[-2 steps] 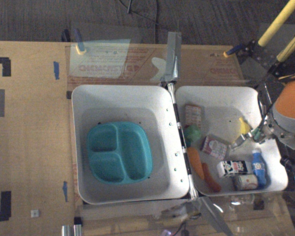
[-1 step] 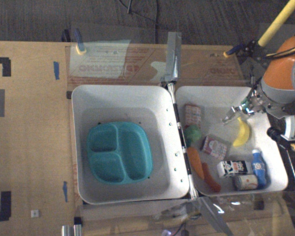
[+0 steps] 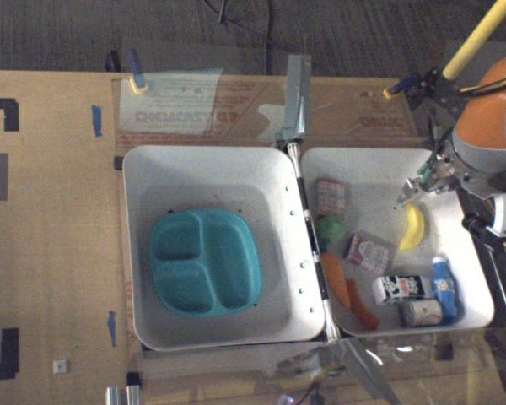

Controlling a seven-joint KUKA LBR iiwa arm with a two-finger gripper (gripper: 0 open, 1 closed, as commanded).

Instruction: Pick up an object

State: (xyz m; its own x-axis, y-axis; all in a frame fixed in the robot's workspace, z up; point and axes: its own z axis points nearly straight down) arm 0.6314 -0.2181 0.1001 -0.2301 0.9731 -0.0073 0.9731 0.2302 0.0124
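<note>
The right bin (image 3: 379, 180) holds several small items. A yellow banana (image 3: 413, 228) lies near its right side. My gripper (image 3: 411, 189) hangs just above the banana's upper end, at the bin's right wall, with nothing seen in it. Lower down lie a black-and-white milk carton (image 3: 399, 288), a blue bottle (image 3: 443, 281) and a can (image 3: 422, 312). Along the bin's left side are a small carton (image 3: 331, 197), a green item (image 3: 330, 227), a purple carton (image 3: 368, 253), an orange carrot (image 3: 336, 278) and a reddish stick (image 3: 363, 307).
The left bin (image 3: 202, 171) holds a teal divided plate (image 3: 204, 261). A metal divider (image 3: 295, 99) runs between the bins at the back. The orange-banded arm (image 3: 487, 116) and cables crowd the right edge. A yellow rod (image 3: 481, 28) slants up at the far right.
</note>
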